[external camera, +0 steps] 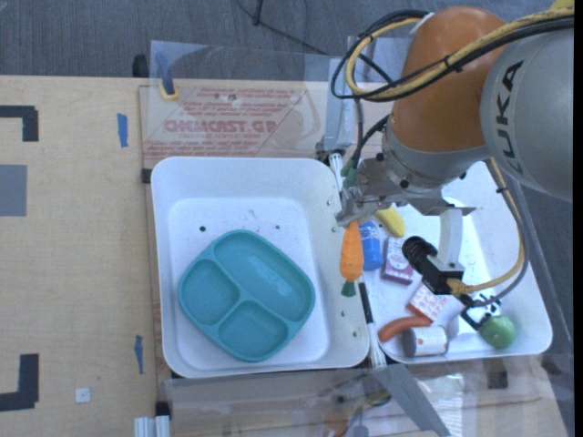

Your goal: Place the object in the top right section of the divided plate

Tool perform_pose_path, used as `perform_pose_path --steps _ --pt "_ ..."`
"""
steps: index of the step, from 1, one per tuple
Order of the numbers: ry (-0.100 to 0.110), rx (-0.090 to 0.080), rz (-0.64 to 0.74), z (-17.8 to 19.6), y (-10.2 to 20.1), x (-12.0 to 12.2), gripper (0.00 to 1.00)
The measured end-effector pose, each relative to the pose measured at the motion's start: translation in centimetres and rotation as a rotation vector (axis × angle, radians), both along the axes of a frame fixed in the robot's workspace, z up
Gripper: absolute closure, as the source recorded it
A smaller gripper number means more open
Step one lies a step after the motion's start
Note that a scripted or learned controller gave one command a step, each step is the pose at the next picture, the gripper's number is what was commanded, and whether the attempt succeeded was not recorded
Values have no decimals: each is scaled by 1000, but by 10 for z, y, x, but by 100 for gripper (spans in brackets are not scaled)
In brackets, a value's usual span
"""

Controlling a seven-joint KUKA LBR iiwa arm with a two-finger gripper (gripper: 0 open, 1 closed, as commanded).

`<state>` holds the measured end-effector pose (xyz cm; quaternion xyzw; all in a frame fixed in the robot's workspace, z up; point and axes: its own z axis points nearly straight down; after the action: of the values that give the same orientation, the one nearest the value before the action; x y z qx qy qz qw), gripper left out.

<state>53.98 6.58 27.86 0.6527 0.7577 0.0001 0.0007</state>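
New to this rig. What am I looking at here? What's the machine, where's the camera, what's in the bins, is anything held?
One camera looks down at a slant on two white bins. The grey and orange KUKA arm reaches in from the right. The left bin holds a teal divided plate. The right bin holds toy items: a green apple, a red sausage, a small can, a banana. A toy carrot hangs below the gripper over the divider between the bins; whether it is truly gripped is unclear.
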Motion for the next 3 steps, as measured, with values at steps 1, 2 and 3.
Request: perform_pose_path --steps 1,2,3 --pt "-1 0 409 26 68 -34 100" --pt "3 1 396 -21 106 -41 100" --pt "2 1 730 -43 140 -38 100"
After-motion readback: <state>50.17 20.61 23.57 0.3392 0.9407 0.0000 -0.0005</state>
